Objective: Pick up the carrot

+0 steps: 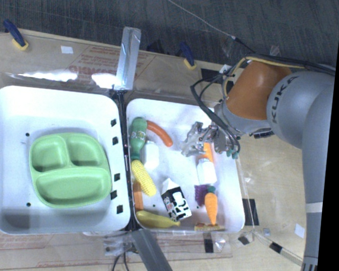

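A small orange carrot (211, 208) with a green top lies near the front right corner of the right bin (235, 175), beside a purple piece (201, 194). My gripper (198, 139) hangs low over the back right part of that bin, well behind the carrot. A second orange piece (208, 152) sits right against the gripper's lower side, above a white item (207, 173). Whether it is held or just lying beside the gripper I cannot tell.
The right bin also holds a long orange item (160, 134), a green vegetable (137, 135), a corn cob (143, 177), a banana (156, 220) and a black-and-white box (176, 203). A green divided plate (44, 189) lies in the left bin (11, 111).
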